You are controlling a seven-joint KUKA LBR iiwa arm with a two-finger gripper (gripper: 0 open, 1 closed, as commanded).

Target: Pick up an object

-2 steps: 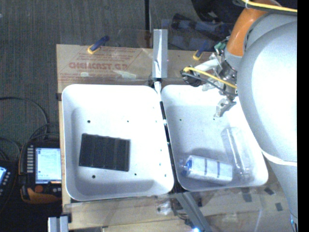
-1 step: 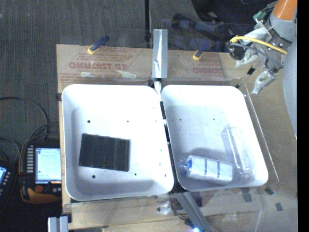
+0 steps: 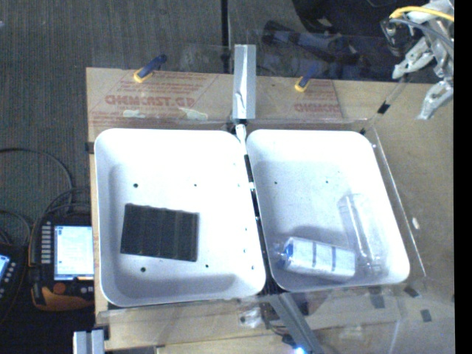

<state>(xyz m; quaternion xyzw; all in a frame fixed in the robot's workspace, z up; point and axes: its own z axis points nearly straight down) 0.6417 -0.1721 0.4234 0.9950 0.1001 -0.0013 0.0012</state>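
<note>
Locating the pale two-finger gripper under its yellow cabling puts it at the view's top right, beyond the far right corner of the right-hand shallow white bin and well apart from everything inside. Cannot tell whether open or shut at this size and blur; nothing seen in its grasp.

Nearest by judgement: the clear plastic tube, lying near that bin's right wall, long axis running from far to near with a slight lean toward the view's right. Touching or just beside its near end, the clear plastic bottle with the white and blue label, lying on its side along the bin's near wall, long axis almost crosswise to the tube's.

Farther off, in the left-hand shallow white bin, the flat black ribbed rectangular pad.

Calls, probably, for a reach down and toward the view's lower left, closing across the tube's narrow width.
</note>
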